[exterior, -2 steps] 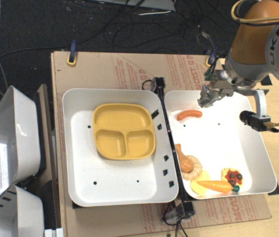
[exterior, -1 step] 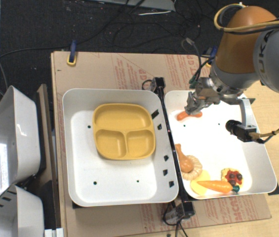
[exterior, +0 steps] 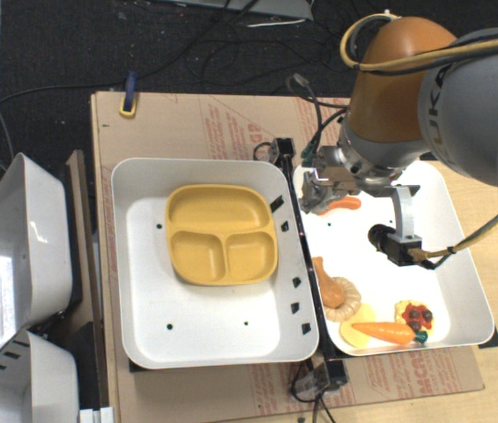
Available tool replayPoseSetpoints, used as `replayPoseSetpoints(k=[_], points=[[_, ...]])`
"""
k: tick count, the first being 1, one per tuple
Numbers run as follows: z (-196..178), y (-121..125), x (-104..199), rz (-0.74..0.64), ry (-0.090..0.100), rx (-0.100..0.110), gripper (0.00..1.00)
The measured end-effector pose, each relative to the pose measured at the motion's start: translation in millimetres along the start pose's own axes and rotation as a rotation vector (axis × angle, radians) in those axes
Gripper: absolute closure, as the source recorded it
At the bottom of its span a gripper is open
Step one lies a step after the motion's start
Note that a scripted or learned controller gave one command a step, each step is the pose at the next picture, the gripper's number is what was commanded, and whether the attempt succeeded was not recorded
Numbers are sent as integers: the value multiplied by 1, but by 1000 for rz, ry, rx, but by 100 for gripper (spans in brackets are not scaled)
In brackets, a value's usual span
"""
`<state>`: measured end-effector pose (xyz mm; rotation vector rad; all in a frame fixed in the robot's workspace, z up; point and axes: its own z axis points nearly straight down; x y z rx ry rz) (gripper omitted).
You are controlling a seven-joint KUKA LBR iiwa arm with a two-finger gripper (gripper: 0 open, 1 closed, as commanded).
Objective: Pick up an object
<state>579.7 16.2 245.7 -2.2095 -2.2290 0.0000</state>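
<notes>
Orange-red piece [exterior: 344, 205] lies in the right bin [exterior: 460, 236] near its upper left corner, long axis roughly left-right, just beneath the gripper [exterior: 319, 188]. Whether the gripper has hold of it cannot be told. Farther down lie a shrimp [exterior: 337, 293] and carrot [exterior: 385, 331]; the left bin [exterior: 143, 324] holds a yellow divided plate [exterior: 222, 234].

Both white bins [exterior: 134, 263] look like smooth, glossy plastic, and the yellow divided plate [exterior: 222, 233] at the left bin's 12 o'clock is matt plastic. The table [exterior: 196, 117] shows rough brown cardboard. The arm's orange band [exterior: 398, 69] gleams.
</notes>
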Motion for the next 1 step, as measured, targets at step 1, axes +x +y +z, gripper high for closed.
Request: replayPoseSetpoints(k=[1], points=[[14, -19, 49, 2, -2, 1, 100]])
